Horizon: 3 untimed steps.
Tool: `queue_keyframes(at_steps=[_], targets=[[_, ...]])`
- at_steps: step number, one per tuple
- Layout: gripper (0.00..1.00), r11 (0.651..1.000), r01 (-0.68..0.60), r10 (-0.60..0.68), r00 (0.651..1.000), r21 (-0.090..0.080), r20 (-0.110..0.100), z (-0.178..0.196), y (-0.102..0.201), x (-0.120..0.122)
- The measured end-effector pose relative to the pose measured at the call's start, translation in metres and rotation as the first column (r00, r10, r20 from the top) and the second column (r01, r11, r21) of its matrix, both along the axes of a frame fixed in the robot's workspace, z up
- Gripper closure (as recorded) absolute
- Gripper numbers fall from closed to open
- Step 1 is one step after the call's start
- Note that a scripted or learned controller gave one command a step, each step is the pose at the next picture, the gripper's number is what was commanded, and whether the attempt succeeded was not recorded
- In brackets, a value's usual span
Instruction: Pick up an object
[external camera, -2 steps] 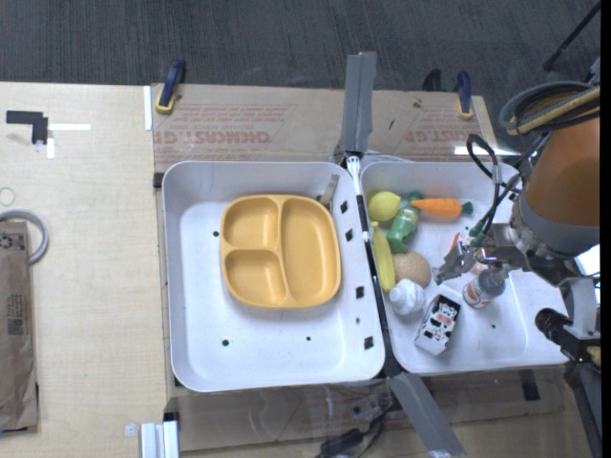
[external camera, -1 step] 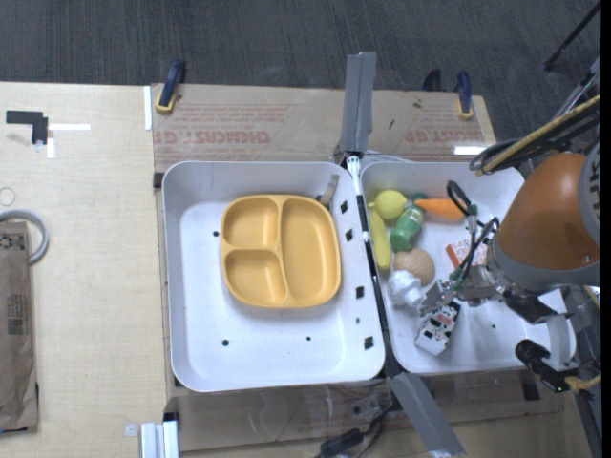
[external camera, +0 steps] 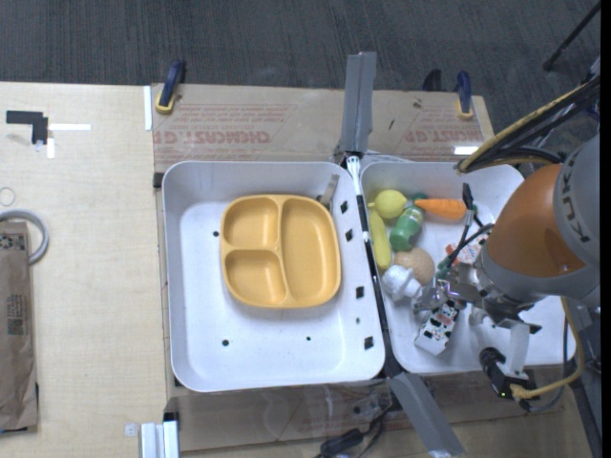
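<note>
The right bin (external camera: 496,184) holds a pile of small objects along its left side: a yellow lemon (external camera: 389,202), an orange carrot (external camera: 441,208), a green bottle-like item (external camera: 408,225), a yellow banana shape (external camera: 379,239), a tan rounded piece (external camera: 414,262) and a silvery-white lump (external camera: 398,279). A white printed box (external camera: 434,331) lies near the bin's front. My gripper (external camera: 441,299) hangs low over the bin, just above that box and right of the silvery lump. Nothing shows between its fingers.
The left bin (external camera: 191,284) carries a yellow three-compartment plate (external camera: 281,251). A grey divider bar (external camera: 358,103) runs between the bins. The orange wrist band and grey arm (external camera: 544,237) cover the right bin's right half. Blue clamps sit at the cardboard's back edge.
</note>
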<state>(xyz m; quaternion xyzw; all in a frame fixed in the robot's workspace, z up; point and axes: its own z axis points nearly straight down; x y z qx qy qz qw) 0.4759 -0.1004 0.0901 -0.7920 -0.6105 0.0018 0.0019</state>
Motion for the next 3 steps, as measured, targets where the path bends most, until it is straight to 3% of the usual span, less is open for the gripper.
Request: queue_keyframes(at_steps=[1,2,3], targets=[[0.00,0.998,0.062,-0.062,0.998,-0.001,0.001,0.005,-0.011,0.001],[1.00,0.998,0.066,-0.066,0.998,-0.001,-0.002,0.013,-0.012,0.000],[1.00,1.000,-0.030,0.030,1.000,-0.003,0.003,0.101,0.026,0.093]])
